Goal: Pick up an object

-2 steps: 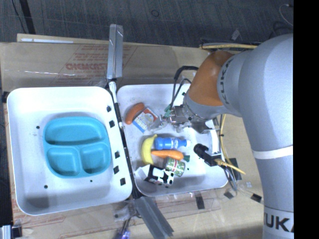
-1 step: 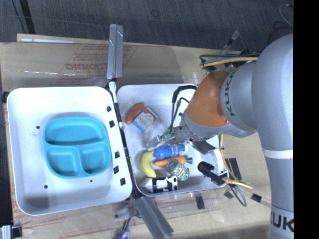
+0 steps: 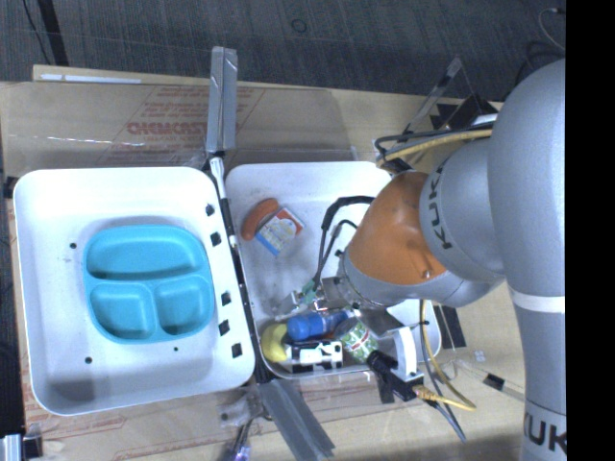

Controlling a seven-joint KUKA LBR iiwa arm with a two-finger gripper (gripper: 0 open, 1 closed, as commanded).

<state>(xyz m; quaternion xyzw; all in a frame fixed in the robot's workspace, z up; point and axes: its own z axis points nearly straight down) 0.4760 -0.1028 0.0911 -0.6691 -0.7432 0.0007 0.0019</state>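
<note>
Seen from above, the left bin (image 3: 38,257) holds a blue divided tray (image 3: 149,279) lying flat at its centre, with bare white floor on every side of it out to the raised rim. A dark metal divider (image 3: 223,113) runs along the seam between the two bins. In the right bin (image 3: 288,176), an orange-and-white packet (image 3: 269,224) lies apart in the upper left, with clear floor around it. Crowded against that bin's near edge are a yellow object (image 3: 274,346), a blue bottle (image 3: 312,327) and a black-and-white item (image 3: 317,354), touching one another. The gripper (image 3: 332,310) is down right at this pile, its fingers hidden under the wrist, so their spread cannot be told. The grey arm (image 3: 519,190), with its orange band (image 3: 394,233), covers the bin's right side. Brown cardboard (image 3: 115,113) lines the bench; dark carpet (image 3: 288,17) lies beyond.
</note>
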